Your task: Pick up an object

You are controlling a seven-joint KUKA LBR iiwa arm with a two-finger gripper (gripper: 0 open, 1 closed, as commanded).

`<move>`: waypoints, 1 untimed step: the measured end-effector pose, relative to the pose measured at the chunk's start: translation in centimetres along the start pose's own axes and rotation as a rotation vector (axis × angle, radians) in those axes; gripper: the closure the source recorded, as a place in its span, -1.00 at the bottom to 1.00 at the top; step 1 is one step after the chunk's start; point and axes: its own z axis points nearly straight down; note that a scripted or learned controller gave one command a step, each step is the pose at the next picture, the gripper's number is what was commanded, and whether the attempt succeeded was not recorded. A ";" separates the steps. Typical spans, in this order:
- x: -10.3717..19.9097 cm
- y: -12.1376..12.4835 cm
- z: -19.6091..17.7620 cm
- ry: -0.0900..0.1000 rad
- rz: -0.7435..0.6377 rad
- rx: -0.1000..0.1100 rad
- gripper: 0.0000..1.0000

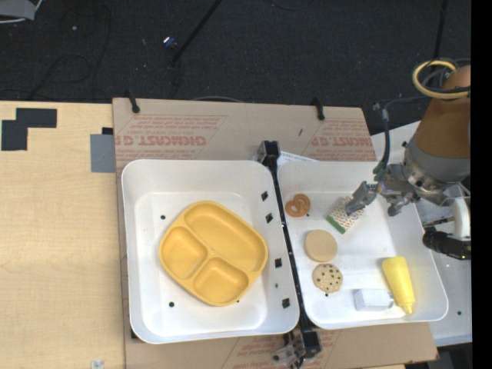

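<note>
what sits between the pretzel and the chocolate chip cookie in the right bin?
Camera view: the plain tan round cookie lies between the pretzel and the chocolate chip cookie, apart from both.

Smooth white plastic bins sit on matt brown cardboard. The yellow divided plate looks like glossy plastic; the worktop is pale wood.

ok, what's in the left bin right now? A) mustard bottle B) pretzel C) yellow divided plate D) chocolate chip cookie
C: the yellow divided plate lies alone in the left bin; the mustard bottle, cookie and pretzel all sit in the right bin.
</note>
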 end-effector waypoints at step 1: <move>0.0 0.3 -0.8 -0.002 -0.002 -0.013 -1.00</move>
